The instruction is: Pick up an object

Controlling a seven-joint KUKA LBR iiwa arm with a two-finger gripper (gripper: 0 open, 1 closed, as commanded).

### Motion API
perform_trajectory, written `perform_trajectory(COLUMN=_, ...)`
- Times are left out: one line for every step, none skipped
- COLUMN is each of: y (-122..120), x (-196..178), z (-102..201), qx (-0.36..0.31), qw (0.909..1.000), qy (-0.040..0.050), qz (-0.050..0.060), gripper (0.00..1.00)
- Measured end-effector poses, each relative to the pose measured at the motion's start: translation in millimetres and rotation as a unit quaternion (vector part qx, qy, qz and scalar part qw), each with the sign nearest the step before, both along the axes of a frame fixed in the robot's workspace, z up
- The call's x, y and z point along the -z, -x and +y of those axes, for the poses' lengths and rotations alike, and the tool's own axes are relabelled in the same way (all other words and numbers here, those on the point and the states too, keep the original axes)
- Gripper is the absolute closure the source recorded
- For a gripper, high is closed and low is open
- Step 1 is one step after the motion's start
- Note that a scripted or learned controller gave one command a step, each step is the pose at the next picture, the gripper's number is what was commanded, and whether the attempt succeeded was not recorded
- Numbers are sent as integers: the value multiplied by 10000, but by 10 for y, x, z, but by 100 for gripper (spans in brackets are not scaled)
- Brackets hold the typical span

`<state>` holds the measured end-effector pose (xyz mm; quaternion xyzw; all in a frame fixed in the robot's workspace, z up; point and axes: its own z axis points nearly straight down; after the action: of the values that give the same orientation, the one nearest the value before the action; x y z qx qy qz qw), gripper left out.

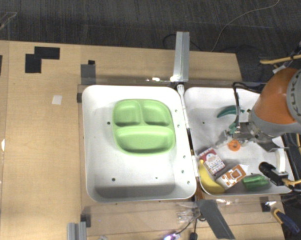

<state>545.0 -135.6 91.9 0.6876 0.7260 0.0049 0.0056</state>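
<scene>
Left bin (93, 149) — green tray (142, 125)

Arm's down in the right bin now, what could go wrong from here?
The claw sits right by a small orange piece, which looks tiny and may slip the grasp. The banana, two small cartons and green item crowd the near corner, so a descent there may nudge neighbours.

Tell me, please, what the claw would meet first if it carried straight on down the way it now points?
Probably the small orange object just below the claw in the right bin. Depth is hard to judge from this slanted view, so it might instead reach bare bin floor beside it.
</scene>
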Motion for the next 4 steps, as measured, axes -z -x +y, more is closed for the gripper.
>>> perform_trajectory(y=443, x=-3, z=-379, qx=-131, qw=9999, qy=23, qz=-18, gripper=0)
perform_trajectory(y=-395, x=15, z=-696, qx=90, qw=10000, qy=14, qz=-1, gripper=0)
perform_trajectory(y=-530, x=17, z=-448, qx=681, qw=9977, qy=7, qz=9, gripper=0)
perform_trajectory(y=-1094, x=34, z=-276, qx=122, qw=9999, qy=5, qz=33, gripper=0)
